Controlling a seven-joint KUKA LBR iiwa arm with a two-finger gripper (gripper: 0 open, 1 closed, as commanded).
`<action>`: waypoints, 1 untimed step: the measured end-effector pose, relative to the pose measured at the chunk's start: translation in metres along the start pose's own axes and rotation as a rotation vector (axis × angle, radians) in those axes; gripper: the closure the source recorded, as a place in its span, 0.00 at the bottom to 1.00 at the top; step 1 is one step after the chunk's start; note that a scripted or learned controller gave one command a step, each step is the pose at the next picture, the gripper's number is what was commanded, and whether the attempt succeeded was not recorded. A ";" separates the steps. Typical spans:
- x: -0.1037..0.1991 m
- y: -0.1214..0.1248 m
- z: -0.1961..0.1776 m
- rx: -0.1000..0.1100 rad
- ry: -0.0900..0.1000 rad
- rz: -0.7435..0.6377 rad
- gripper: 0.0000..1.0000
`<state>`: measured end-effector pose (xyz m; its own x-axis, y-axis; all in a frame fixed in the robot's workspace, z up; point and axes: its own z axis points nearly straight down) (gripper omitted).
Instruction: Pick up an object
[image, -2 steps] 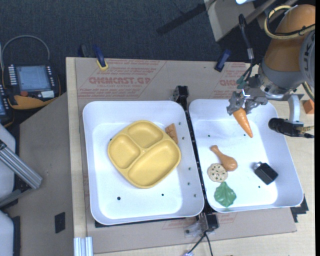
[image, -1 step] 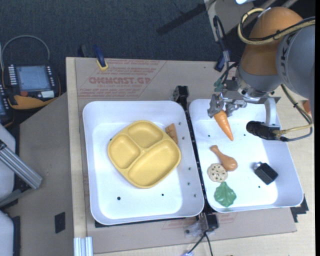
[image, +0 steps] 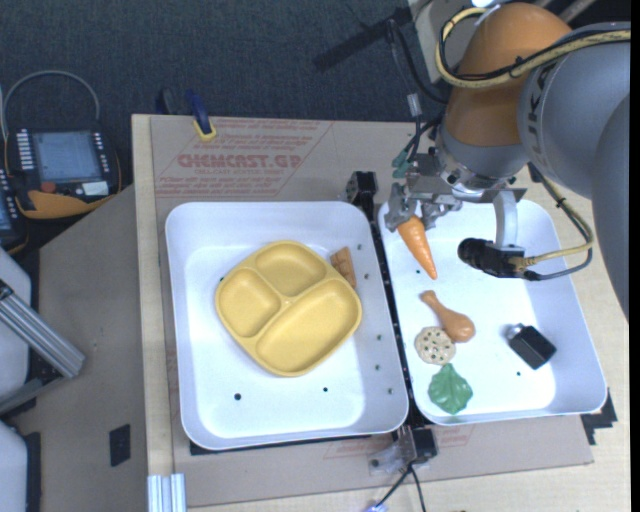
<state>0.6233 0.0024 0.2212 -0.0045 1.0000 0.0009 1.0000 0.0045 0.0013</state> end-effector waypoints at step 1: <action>0.056 -0.004 -0.011 -0.001 0.000 -0.002 1.00</action>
